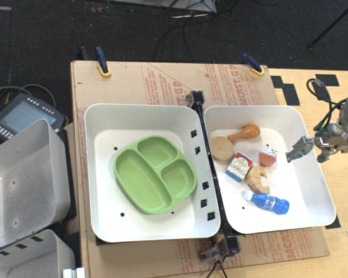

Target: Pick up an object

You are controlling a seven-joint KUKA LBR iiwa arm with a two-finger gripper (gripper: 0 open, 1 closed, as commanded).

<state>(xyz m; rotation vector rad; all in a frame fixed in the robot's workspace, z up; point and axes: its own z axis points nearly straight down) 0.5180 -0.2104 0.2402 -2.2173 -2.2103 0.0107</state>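
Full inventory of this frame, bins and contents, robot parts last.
bins: 2, white, side by side on the bench
divided plate: 1, green, left bin
drumstick: 1, orange-brown, right bin, top
round biscuit: 1, tan, right bin, left of centre
small carton: 1, white, red and blue, right bin, centre
red-and-white item: 1, right bin, centre
pastry: 1, tan, below carton
bottle: 1, blue, right bin, bottom
clamps: 2, blue-yellow, board's far edge
hand: 1, grey, right bin's right edge

A green divided plate (155,174) lies in the left bin (98,155). The right bin (313,207) holds a drumstick (245,134), blue bottle (268,201) and small carton (239,167); the gripper (304,146) hovers over its right side.
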